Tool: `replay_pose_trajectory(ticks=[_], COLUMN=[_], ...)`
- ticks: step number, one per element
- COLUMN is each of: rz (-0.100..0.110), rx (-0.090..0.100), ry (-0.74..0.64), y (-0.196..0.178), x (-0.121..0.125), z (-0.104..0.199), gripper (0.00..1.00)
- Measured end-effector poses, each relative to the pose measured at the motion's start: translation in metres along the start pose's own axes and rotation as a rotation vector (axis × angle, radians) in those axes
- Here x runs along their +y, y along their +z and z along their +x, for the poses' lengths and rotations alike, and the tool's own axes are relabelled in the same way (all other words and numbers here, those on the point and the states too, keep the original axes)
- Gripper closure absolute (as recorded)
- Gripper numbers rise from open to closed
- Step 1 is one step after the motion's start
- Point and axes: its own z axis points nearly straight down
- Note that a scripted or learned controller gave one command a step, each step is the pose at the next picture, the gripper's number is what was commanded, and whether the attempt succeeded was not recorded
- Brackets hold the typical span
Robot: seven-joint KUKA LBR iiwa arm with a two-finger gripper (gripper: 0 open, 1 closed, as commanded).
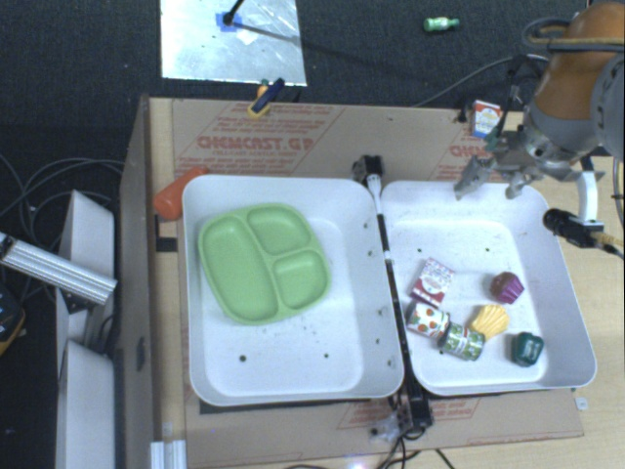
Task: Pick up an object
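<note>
Starting at the left, we see the left bin (pixel 210 360) carrying a pale green divided plate (pixel 264 262), lying flat toward its upper left, with an orange object (pixel 168 195) peeking out just beyond the bin's upper left corner. Moving right, the right bin (pixel 547 262) holds a cluster of small things in its lower half: a red and white packet (pixel 433 281), a small can (pixel 426 319) just below it, a green can (pixel 462 341) touching that one, a yellow piece (pixel 490 319) just beside it, a purple piece (pixel 506 285) above, and a dark green piece (pixel 526 348) nearest the lower right corner. At the upper right, the hand (pixel 495 179) hovers over the bin's far rim, its two fingers spread apart with nothing between them, well apart from the cluster. A small carton (pixel 485 118) stands on the table just behind it.
</note>
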Motion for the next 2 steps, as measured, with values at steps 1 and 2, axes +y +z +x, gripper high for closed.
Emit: replay_pose_trajectory(ticks=[1,2], rz=[0.0,-0.004], rx=[0.0,-0.003], ry=[0.002,0.002], y=[0.117,0.057], x=[-0.051,-0.019], z=[-0.024,-0.067], gripper=[0.0,0.0])
